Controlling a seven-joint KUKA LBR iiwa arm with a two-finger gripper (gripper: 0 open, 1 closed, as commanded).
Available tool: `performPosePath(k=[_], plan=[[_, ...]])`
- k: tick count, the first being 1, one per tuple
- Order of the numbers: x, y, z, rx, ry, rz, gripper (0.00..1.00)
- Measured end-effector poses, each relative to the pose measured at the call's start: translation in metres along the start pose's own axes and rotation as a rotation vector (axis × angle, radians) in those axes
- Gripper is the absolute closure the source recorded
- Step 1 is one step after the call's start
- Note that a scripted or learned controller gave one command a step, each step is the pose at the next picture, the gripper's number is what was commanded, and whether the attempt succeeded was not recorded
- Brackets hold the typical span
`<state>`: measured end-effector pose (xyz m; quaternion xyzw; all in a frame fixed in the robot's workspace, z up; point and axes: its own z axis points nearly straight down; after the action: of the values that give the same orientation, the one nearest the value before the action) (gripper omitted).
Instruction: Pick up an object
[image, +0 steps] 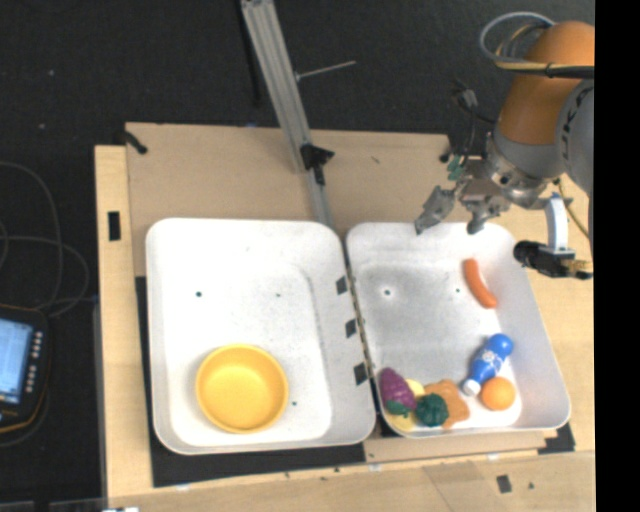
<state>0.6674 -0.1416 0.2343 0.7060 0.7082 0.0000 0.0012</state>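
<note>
White plastic forms two shallow bins side by side on the tan counter. Taking the right bin as landmark: the gripper hangs over its far rim, jaws spread and gripping nothing. An orange sausage-shaped piece lies near its right wall; a blue-and-white bottle, an orange ball, a green piece and a purple piece cluster along its near edge. To its left, the left bin holds a yellow bowl.
</note>
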Motion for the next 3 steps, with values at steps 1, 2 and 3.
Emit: performPosePath(k=[1,2,3], plan=[[0.0,0.0,0.0,0.0,-0.001,0.0,0.0],[-0.006,-0.005,0.061,0.007,-0.001,0.004,0.0],[-0.002,-0.004,0.105,0.004,-0.001,0.001,0.0]])
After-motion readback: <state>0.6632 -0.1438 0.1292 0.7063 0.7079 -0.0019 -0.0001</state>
